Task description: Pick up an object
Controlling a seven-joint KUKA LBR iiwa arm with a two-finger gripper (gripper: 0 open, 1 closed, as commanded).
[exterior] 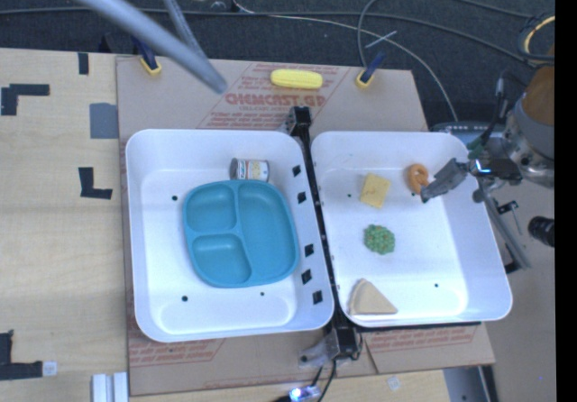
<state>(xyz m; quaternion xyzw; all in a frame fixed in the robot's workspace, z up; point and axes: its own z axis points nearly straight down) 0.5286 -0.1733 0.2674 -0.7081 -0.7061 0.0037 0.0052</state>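
Two shallow white plastic bins sit side by side on a brown cardboard sheet printed with red lettering. The left bin [144,238] has smooth glossy walls and rounded corners; in it lies a blue plastic tray [240,233] with three moulded compartments, and just beyond the tray's far edge a small cylindrical can [249,169] lies on its side, close against it. The right bin [487,287] holds four small things spread apart: a pale yellow blocky cheese-like piece [375,190] near the far wall, a small orange ring-shaped piece like a doughnut [416,178] to its right, a bumpy green lump like broccoli [380,240] near the middle, and a tan wedge shaped like a sandwich half [370,299] near the front wall. The grey gripper [440,184] reaches in over the right bin's right rim, its dark tip just beside the orange ring; whether it is spread or closed cannot be told, and nothing shows between its tips. On the cardboard beyond the bins lies a smooth yellow banana-like piece [296,78].
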